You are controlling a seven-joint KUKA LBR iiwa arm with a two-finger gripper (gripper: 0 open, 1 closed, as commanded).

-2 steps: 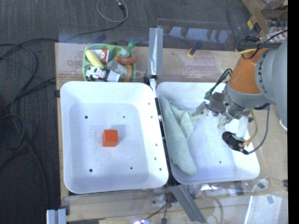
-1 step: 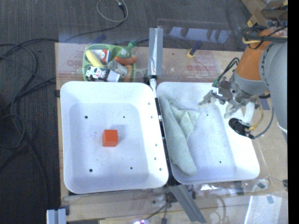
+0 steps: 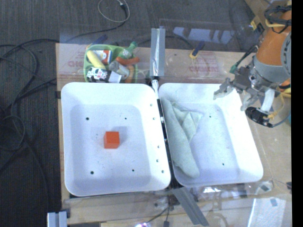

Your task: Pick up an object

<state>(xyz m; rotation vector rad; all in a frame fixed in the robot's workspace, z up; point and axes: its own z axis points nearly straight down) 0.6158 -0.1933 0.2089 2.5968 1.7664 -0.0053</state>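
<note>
1. Small orange-red cube (image 3: 111, 139) sits alone, mid-floor of the left shallow white plastic bin (image 3: 75, 94).
2. Pale green crumpled cloth (image 3: 184, 136) lies along the left side of the right white bin (image 3: 246, 160).
3. Two-finger gripper (image 3: 233, 94) hovers over that bin's far right corner, fingers spread apart, gripping nothing.

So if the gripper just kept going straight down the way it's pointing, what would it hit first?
Most likely the right bin, near its upper right rim. The gripper hangs over that corner and seems to point down. The crumpled pale cloth lies further left, out of that line. Depth is hard to judge from this slanted view.
</note>
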